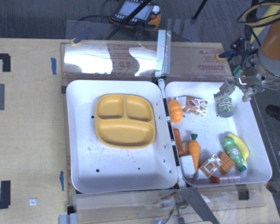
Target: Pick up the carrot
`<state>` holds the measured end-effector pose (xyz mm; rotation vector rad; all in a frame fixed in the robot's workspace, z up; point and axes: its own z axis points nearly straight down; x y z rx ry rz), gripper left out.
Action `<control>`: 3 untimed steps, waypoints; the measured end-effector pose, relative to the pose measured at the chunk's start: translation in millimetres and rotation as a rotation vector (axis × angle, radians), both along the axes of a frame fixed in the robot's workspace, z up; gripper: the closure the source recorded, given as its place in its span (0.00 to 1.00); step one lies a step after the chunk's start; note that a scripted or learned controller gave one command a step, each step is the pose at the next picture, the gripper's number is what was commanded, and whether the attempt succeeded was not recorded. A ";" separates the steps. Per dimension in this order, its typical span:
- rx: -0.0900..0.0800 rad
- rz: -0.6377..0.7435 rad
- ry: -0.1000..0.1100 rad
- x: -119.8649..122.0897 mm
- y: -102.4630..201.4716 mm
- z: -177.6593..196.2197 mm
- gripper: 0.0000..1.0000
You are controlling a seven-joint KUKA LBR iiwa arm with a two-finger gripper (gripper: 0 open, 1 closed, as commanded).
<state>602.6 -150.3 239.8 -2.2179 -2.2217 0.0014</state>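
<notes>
Carrot (194,147): tapered, smooth orange plastic, green top, in white bin (259,139).

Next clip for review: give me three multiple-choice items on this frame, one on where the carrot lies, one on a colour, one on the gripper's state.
1. Where is the carrot?
A. in the right bin
B. on the yellow tray
C. outside both bins

2. What colour is the divided tray in the left bin?
A. blue
B. yellow
C. red

3. What is the gripper doing?
A. gripping the carrot
B. gripping the banana
C. hovering at the right bin's far corner, apart from the carrot

Key: 1 A, it lies in the right bin near the divider. 2 B, the tray is plainly yellow. 3 C, it sits by the small green-labelled cup, far from the carrot.
</notes>
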 end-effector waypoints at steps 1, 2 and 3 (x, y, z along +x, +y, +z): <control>0.000 0.134 -0.002 -31.9 31.0 -92.9 0.00; -0.001 0.102 -0.010 -82.4 50.2 -146.8 0.00; 0.008 -0.544 -0.017 -116.8 55.5 -148.5 0.00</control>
